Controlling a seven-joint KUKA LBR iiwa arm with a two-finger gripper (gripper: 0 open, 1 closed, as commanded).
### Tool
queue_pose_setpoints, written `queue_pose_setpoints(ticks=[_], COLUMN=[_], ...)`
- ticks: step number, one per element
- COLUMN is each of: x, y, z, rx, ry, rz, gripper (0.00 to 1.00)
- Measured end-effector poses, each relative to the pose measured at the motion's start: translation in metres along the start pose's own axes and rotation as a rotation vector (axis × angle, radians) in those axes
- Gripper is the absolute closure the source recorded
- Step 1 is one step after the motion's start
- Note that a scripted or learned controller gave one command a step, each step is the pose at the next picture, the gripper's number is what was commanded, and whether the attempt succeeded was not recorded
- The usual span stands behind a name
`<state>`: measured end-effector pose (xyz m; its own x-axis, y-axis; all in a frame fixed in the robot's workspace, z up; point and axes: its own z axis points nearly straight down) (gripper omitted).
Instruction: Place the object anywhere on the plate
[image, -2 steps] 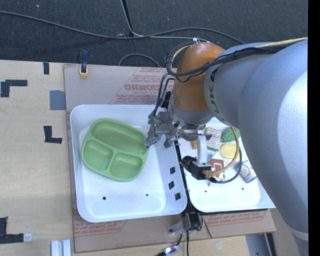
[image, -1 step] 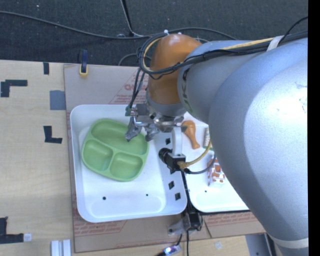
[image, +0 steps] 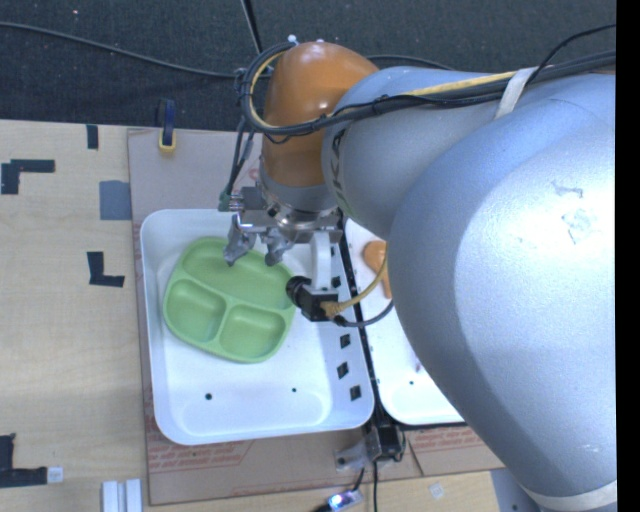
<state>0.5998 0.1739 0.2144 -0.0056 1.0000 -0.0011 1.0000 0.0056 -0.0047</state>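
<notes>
Camera view is showing the pincer hovering at the upper edge of the green plate lying in the left bin. Its fingers are sitting a little apart, gripping nothing visible. An orange object is peeking out beside the arm in the right bin; probably light, rigid, best pinched across its middle.

Two shallow white plastic bins sit side by side: left bin, right bin. Both rest on a brown cardboard sheet covering a light wooden bench.
</notes>
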Motion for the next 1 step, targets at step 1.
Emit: queue_pose_setpoints(ticks=[1], x=[-0.0023], y=[-0.0007], z=[0.0005], rx=[0.002], ry=[-0.002], rz=[0.002], gripper=[0.0])
